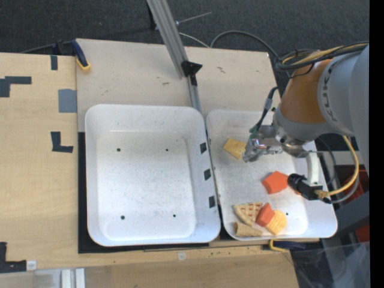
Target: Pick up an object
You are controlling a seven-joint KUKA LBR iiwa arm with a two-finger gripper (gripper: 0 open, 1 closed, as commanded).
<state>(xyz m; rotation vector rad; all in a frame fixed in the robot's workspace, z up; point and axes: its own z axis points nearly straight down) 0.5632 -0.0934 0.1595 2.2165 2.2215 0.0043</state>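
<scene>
In the right bin [231,179], a yellow wedge-shaped block [234,148] lies near the upper left. My gripper [252,152] hangs low over the bin just right of that block, its tip touching or almost touching the block's right edge. An orange block [275,182] lies below and to the right of the gripper. At the bin's near edge sit a waffle-patterned tan piece [246,211], a red-orange piece [264,215], a yellow ridged piece [277,222] and a small tan roll [246,229].
The left bin [144,173] stands beside the right one, with black clips [207,174] on the shared rim. A metal pole [171,32] slants over the bench behind the bins. Cables [339,188] loop from the wrist over the right bin's right edge.
</scene>
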